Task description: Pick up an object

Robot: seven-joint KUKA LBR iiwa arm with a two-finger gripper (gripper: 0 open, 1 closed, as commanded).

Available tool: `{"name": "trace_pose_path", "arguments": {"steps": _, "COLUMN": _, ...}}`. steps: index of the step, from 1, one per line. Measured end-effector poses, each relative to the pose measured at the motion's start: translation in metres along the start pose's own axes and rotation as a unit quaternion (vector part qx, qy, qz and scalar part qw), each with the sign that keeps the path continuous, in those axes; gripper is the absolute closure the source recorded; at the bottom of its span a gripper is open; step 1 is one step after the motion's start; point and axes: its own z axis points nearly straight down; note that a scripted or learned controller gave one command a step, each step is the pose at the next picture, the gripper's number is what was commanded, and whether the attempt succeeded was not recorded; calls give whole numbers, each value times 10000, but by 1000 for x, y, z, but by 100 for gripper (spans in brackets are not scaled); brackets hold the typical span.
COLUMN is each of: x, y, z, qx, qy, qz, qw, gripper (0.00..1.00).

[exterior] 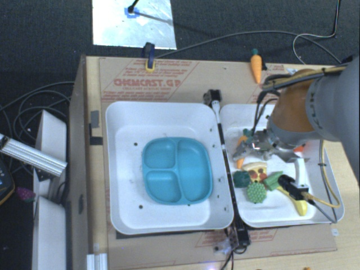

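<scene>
The right bin (247,116) holds several toy foods. A green bumpy ball (256,192) sits near its front, with a dark green piece (241,178) to its left, a yellow and red slice (256,172) behind it and a light green piece (273,180) to its right. A small orange piece (240,162) lies by the bin's left wall. My gripper (248,143) hangs low over the left middle of this bin, just behind the orange piece and the slice. The wrist covers whatever lies under it.
In the left bin (126,122) lies a blue divided plate (176,170). A toy carrot (256,66) rests on the cardboard behind the right bin. The grey arm (329,106) crosses the right bin's back right corner. Cables trail along the bin's right side.
</scene>
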Motion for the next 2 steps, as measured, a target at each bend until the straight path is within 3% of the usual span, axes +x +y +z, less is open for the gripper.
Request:
{"name": "trace_pose_path", "arguments": {"steps": 1, "x": -10, "y": 62, "z": -1, "qx": -15, "qy": -4, "qz": -8, "qw": 10000, "gripper": 0}}
{"name": "trace_pose_path", "arguments": {"steps": 2, "x": 1, "y": 65, "z": -1, "qx": -13, "qy": -1, "qz": -14, "qw": 10000, "gripper": 0}}
